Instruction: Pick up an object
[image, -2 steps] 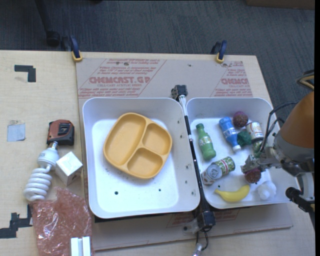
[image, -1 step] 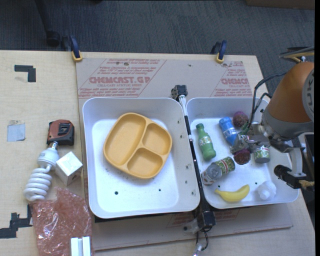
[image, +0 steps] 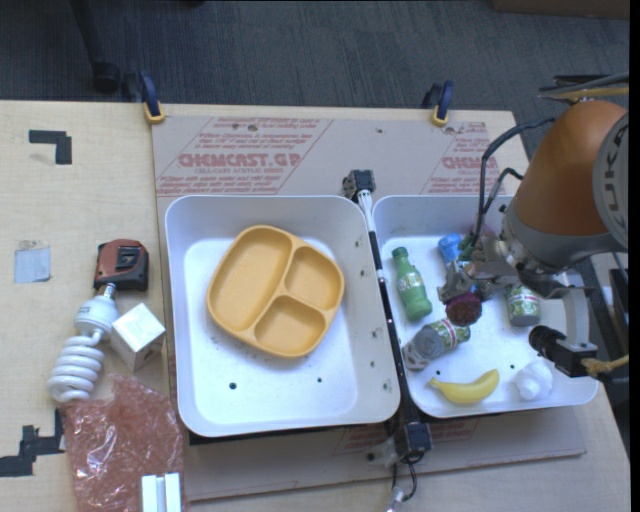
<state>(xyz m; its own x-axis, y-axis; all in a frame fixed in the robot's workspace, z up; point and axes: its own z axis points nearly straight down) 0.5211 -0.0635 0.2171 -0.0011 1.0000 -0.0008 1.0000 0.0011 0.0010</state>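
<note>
Fingers (image: 478, 268) reach into the right bin (image: 570, 398) at centre right among clutter; whether they are clenched or released cannot be told. Banana (image: 465, 387) lies below.

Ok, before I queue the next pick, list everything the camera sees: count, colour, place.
Bins: two, white, side by side on the bench.
Divided plate: one, yellow-orange, in the left bin.
Bottle: one, green, right bin, near its left wall.
Can: one, silver with a label, lying in the right bin.
Banana: one, yellow, right bin, front.
Small can: one, green, right bin, by the arm.
Blue item: one, right bin, back; type unclear.
Tape measure: one, black and orange, left of the bins.
Spiral bulb: one, white, left of the bins.
Cube: one, white, beside the bulb.
Arm: one, grey and orange, over the right bin.
</note>
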